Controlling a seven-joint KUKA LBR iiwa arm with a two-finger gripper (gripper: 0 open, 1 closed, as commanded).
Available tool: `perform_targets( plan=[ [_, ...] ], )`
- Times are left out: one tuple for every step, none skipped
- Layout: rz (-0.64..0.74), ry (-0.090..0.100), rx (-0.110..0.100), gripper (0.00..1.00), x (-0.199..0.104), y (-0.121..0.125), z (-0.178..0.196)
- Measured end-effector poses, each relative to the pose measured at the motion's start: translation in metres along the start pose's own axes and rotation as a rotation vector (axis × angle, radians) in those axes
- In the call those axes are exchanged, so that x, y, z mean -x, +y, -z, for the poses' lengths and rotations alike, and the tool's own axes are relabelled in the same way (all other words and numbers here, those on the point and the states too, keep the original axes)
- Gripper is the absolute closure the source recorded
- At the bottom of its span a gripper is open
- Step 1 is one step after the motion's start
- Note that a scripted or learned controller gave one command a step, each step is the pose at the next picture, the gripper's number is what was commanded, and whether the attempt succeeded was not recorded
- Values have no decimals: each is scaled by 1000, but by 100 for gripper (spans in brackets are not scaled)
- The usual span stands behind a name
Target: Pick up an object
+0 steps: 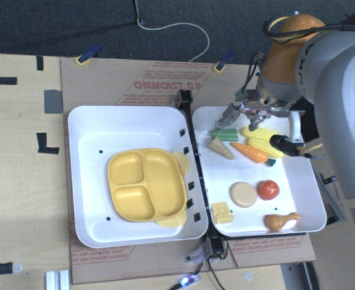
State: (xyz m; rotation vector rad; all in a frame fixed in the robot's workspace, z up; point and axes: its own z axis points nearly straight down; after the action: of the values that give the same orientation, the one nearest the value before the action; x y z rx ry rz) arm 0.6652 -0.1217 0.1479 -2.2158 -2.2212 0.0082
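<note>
A: Where do we stand on picking something up?

B: Our gripper (245,117) hangs over the upper part of the right bin (307,213), right of the frame's centre. Its fingers look spread apart, one slanting toward the green piece (225,134), the other down by the corn cob (263,141). We see nothing between them, so we would not call anything held.

A: So what are we going for?

B: Most likely something in that upper cluster. The green piece, the corn cob, the carrot (250,152) and a tan cone-shaped piece (221,148) lie crowded together there, some touching. The fingers sit just above them, so we judge the arm is lined up for a descent.

A: Why is that awkward?

B: The crowding. A finger could land on a neighbour instead of sliding beside the target, and we might nudge the pile rather than grip one item.

A: Easier options?

B: Lower in the same bin things lie apart: a pale round disc (243,194), a red tomato (268,190), a cheese wedge (221,212) near the bottom-left corner and a drumstick (282,222) at the lower right. The left bin (86,125) carries a yellow divided plate (147,183), too flat for us to pinch easily
</note>
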Motion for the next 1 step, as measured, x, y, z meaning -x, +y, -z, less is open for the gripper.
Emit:
perform_targets(
  plan=[
    [0,0,0,0,-2,-4,-45]
  ],
)
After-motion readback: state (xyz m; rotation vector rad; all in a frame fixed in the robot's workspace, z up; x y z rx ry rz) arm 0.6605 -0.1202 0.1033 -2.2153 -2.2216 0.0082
